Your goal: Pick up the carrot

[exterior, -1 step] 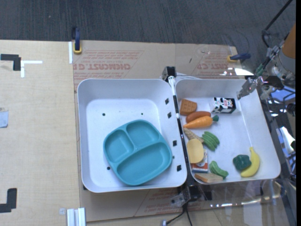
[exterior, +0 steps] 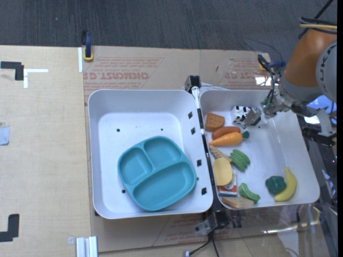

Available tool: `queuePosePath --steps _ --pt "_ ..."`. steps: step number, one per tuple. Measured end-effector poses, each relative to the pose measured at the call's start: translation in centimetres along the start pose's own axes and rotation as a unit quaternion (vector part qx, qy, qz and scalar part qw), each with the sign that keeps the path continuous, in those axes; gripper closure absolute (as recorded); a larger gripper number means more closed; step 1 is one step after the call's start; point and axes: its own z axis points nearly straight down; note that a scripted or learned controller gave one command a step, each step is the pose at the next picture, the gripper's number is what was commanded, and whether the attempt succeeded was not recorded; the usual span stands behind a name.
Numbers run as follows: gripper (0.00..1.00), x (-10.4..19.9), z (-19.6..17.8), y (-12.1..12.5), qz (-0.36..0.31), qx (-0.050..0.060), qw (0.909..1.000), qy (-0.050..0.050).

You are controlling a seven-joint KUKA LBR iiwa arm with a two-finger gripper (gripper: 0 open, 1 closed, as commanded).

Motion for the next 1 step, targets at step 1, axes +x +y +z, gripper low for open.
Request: queuePosePath --steps 1 --pt "0.00 3.86 2.21 -1.74 0.020 0.002 0.9998 0.002"
